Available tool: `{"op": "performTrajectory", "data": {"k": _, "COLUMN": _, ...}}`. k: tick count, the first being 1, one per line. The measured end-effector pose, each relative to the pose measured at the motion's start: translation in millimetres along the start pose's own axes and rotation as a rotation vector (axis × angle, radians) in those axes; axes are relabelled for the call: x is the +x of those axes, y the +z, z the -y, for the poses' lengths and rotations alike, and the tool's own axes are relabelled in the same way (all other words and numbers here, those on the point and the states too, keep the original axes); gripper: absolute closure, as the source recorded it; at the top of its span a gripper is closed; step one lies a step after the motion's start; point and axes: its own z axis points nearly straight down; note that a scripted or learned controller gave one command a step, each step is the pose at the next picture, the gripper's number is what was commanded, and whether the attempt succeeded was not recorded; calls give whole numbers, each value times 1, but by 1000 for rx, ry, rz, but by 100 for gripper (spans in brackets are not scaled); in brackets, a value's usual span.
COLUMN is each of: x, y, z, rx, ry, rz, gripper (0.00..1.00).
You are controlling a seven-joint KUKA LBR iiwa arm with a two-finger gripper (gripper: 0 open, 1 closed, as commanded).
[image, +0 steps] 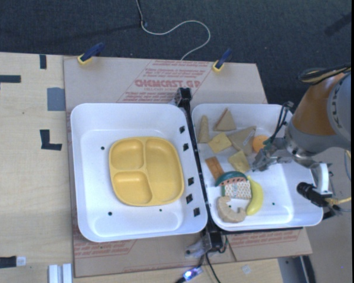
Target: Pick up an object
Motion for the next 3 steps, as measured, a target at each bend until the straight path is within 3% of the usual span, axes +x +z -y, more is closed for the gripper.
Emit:
{"op": "performTrajectory", "data": {"k": 2, "x": 3, "y": -108, "z": -2, "rx": -6, "ry": 0, "rz": 2, "gripper": 100}}
{"op": "performTrajectory", "data": {"k": 3, "x": 4, "y": -124, "z": -3, "rx": -3, "ry": 1, "rz": 1, "gripper": 100}}
